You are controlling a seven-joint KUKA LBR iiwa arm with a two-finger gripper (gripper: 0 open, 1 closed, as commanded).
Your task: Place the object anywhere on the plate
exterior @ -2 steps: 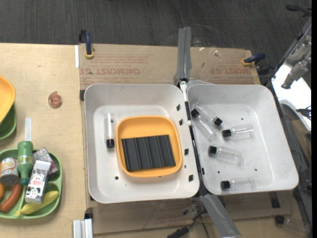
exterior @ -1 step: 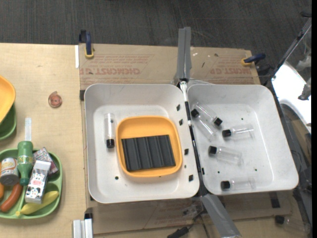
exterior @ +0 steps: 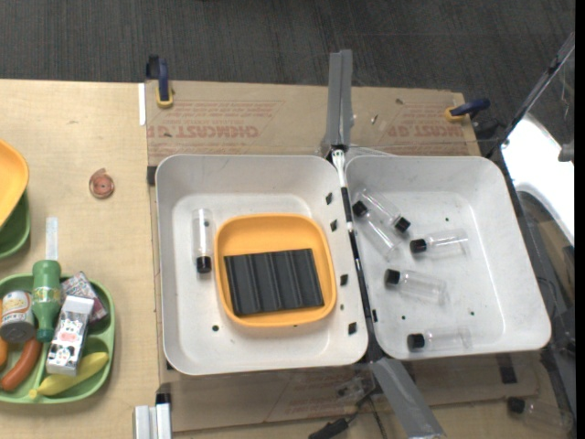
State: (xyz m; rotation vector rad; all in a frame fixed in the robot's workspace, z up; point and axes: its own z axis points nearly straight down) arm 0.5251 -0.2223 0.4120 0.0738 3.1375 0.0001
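Left shallow white bin [exterior: 174, 245] holds an orange square plastic plate [exterior: 274, 236] at centre, carrying a dark ribbed rectangular block [exterior: 273, 280]. One clear plastic vial with black cap [exterior: 202, 240] lies at 9 o'clock of the plate, just beside its rim, cap toward 6 o'clock. Right white bin [exterior: 512, 273] holds five similar capped vials [exterior: 437, 243], scattered. Gripper outside the camera view, so finger state cannot be told.

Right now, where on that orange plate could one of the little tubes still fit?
The orange plate is crowded: a black ridged block fills its middle. Bare patches are the strip behind the block and the narrow rims beside it. One tube lies just outside, on its left.
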